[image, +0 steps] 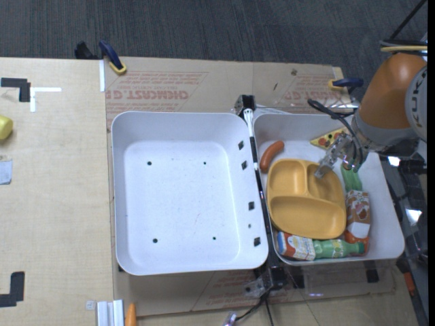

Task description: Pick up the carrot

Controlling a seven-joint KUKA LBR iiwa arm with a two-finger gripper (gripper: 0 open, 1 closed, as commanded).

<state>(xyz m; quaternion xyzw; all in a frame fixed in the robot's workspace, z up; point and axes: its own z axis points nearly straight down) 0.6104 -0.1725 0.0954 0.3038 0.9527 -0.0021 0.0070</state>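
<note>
Approach is the step I am judging to be in hand, with nothing lifted yet. Starting at the left of the frame, the left bin [129, 202] is lying bare, its smooth white plastic floor showing a few small dark holes. Just past the divide, in the upper left corner of the right bin [389, 240], the carrot [272, 155] is lying on the white floor. It is showing as a short, rounded, orange-red stick, glossy like a moulded toy and slanting up to the right (no other piece here is fitting the name, as far as I am reading it). Its lower end is sitting just beside the rim of the yellow divided plate [306, 206], a hard, matte dish taking up the bin's middle. Below the plate, a printed packet [319, 248] is lying flat and crinkly. Further right, the gripper [338, 156] is hovering over the plate's upper right edge, near a green piece [351, 178]; whether it is open or closed I cannot tell. The next move is calling for a shift leftward across the plate to the carrot. A descent with the grip lining up across its narrow width would follow, since so slick and round a body is likely to be rolling aside.
</note>
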